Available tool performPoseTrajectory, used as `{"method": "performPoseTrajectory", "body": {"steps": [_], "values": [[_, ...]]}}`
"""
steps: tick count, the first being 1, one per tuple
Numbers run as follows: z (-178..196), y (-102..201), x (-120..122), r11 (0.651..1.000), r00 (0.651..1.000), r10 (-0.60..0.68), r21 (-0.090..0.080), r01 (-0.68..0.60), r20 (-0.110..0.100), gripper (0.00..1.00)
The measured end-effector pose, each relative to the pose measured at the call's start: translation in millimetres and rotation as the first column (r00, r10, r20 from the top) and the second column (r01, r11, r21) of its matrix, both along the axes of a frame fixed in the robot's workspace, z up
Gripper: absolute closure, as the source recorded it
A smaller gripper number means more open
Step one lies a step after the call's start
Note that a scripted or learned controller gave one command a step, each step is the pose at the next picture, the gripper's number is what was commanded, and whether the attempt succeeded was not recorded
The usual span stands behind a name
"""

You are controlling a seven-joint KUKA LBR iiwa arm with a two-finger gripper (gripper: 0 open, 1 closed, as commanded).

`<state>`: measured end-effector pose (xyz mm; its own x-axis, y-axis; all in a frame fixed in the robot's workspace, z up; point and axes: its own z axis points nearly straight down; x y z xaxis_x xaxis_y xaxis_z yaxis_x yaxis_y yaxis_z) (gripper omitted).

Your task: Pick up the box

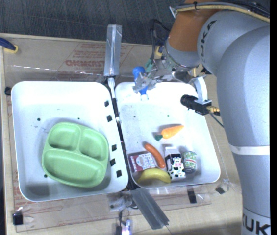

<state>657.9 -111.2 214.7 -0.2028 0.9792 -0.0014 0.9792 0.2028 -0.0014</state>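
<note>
**Arm over the right bin, box at its near edge**

"KUKA" is read on the grey arm (pixel 236 82), in part at the wrist and at its base. The gripper (pixel 145 84) is seen at the far left corner of the right bin (pixel 177 106); whether its fingers are apart or together cannot be told. The box (pixel 176 165), cow-patterned, lies well apart from it, between a sausage (pixel 154 154) and a can (pixel 190 161), beside a banana (pixel 153 176). A carrot (pixel 170 130) lies mid-bin. A green tray (pixel 75 153) is held in the left bin (pixel 30 97).
</note>
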Motion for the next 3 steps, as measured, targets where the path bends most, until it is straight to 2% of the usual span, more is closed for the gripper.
{"method": "performPoseTrajectory", "body": {"steps": [1, 2, 3], "values": [[50, 15, -1, 0.943, 0.943, 0.332, 0.001, -0.332, 0.002, 1.0], [39, 55, -1, 0.9, 0.9, 0.435, 0.002, -0.435, -0.001, 1.0], [36, 25, -6, 0.854, 0.854, 0.52, 0.003, -0.52, -0.002, 1.0]]}}
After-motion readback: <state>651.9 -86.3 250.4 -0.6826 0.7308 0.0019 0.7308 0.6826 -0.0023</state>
